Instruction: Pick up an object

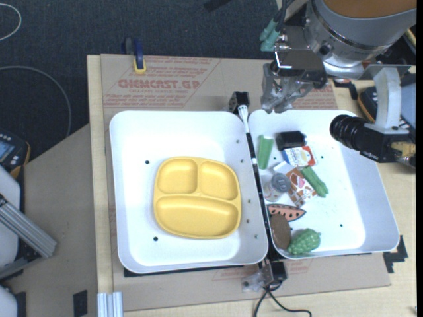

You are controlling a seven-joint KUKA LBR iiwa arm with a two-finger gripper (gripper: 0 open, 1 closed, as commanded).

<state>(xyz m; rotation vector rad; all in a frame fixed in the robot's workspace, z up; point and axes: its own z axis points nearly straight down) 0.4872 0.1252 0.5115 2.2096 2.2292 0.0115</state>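
Lying in the left shallow white bin [132,144] is a yellow plastic plate with three compartments [197,197], a little toward the near side of this bin. Both bins sit on a brown cardboard sheet with red printed letters [165,78], which covers the tabletop [59,177]. A small yellow and blue clamp [138,53] holds the far left edge of this sheet.

Moving to the right, the second shallow white bin [363,203] touches the first one along a black seam. Its objects are gathered in the left half, close to that seam. At the far side stands a green long toy vegetable [265,151], and just beside it, to the right, a small black block [290,139]. Near them lies a white packet with red and blue print [297,156]. Below it there is a round grey piece [280,182], an orange and white packet [301,186] and a green pod-shaped toy [316,182], all close together. Nearer still lies a toy watermelon slice [287,211], then a brown oval piece [279,230] touching a green bumpy toy like a bunch of grapes [304,241] at the near edge.

The grey arm with the orange band [357,5] reaches in from the far right. Its pincer [281,101] hangs over the far left corner of the right bin, above the objects and apart from them. It grasps nothing; whether it is released or clenched, I cannot tell.
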